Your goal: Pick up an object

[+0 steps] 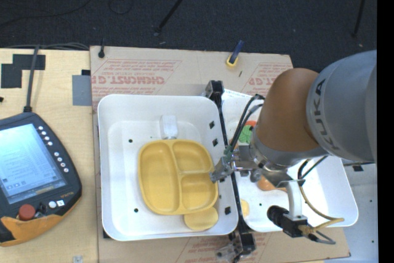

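One yellow plate [178,177] lay in the left bin [117,114]. My gripper [223,170] hung by its right rim. Nothing was in it. I should go down slowly and grab the rim.

In the left bin [114,132] a yellow divided plate [177,176] lies flat and right side up, its three compartments facing me, filling much of the floor toward the near right corner. A small yellow round piece [201,218] peeks from under its near edge. A small clear-white object [168,127] sits just beyond the plate's far rim. In the right bin [345,206], beside my wrist, I see an orange bit [266,183] and a green bit [247,132], mostly hidden.
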{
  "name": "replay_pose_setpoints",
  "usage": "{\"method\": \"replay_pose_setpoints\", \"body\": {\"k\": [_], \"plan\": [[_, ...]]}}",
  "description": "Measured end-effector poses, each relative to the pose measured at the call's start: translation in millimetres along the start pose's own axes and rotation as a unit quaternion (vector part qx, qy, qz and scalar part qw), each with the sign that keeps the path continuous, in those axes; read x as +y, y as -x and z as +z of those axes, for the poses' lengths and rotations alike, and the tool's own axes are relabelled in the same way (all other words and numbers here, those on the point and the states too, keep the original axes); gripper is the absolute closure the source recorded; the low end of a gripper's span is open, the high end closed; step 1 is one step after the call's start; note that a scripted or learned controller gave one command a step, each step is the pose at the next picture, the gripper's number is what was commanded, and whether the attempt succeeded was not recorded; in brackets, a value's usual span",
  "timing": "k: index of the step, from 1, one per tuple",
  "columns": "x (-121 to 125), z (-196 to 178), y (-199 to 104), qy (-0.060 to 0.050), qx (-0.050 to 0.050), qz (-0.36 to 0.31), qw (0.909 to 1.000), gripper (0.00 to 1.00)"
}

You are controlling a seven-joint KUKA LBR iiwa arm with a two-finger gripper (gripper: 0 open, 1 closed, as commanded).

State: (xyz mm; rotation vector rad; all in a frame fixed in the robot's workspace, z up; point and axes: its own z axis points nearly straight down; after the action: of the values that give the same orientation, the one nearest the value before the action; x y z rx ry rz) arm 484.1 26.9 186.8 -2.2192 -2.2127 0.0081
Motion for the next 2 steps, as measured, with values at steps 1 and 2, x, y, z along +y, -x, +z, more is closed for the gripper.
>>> {"method": "replay_pose_setpoints", "body": {"k": [1,2], "plan": [[2.8,-9.7,2.9,0.001,0.0,0.003,1.0,1.0],[-8.2,-153.0,12.9,0.011,0.0,-0.001,0.9999,1.0]]}}
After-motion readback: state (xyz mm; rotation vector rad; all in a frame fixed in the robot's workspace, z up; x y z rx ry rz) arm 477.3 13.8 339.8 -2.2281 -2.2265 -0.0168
